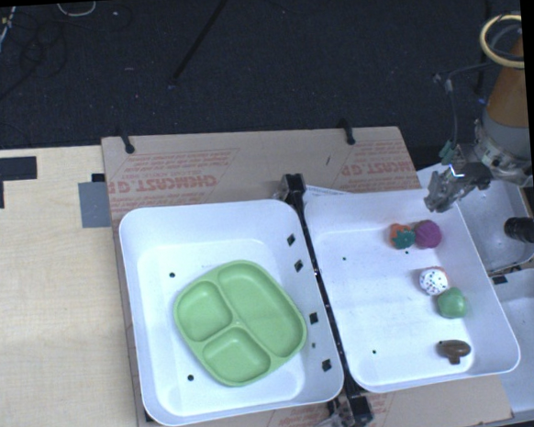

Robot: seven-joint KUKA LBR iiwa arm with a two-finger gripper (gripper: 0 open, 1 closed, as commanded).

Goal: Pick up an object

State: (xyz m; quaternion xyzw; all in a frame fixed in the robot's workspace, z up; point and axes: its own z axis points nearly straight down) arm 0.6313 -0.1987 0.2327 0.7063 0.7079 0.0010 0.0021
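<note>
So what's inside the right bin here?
The right bin holds a purple ball touching an orange-teal piece, a spotted white ball, a green object and a brown object. Nothing looks covered.

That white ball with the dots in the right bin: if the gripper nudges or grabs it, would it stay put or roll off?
The white dotted ball looks round, so a nudge would probably send it rolling across the right bin's flat floor. The green object sits right beside it and might stop it that way. Its small, curved shape could also slip from the gripper if pinched off-center.
</note>
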